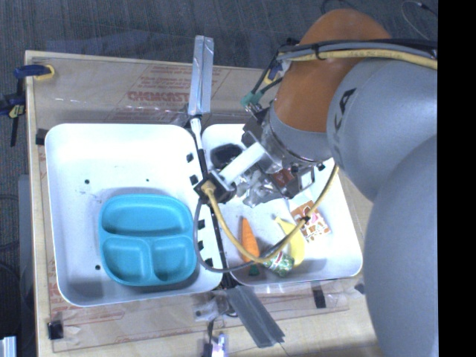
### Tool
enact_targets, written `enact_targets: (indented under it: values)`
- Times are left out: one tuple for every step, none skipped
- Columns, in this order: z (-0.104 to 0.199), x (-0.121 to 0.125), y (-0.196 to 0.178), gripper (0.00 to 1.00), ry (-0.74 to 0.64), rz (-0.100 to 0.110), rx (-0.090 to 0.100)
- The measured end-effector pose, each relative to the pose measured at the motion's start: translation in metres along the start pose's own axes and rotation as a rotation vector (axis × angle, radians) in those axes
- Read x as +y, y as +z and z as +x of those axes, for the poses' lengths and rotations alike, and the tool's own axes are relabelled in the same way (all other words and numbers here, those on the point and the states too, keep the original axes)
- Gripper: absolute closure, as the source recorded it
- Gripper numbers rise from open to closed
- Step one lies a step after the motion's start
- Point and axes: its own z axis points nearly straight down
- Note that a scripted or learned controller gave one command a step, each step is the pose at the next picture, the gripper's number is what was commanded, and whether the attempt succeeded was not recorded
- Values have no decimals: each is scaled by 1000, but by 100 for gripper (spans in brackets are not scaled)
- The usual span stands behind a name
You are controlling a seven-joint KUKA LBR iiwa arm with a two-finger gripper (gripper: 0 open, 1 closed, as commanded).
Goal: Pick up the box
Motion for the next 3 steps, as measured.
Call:
enact_targets:
  values:
    - [0, 0, 0, 0, 0, 0, 0]
    - [-6, 20, 163, 0, 242, 4, -3]
    - [-6, 18, 157, 100, 230, 9, -13]
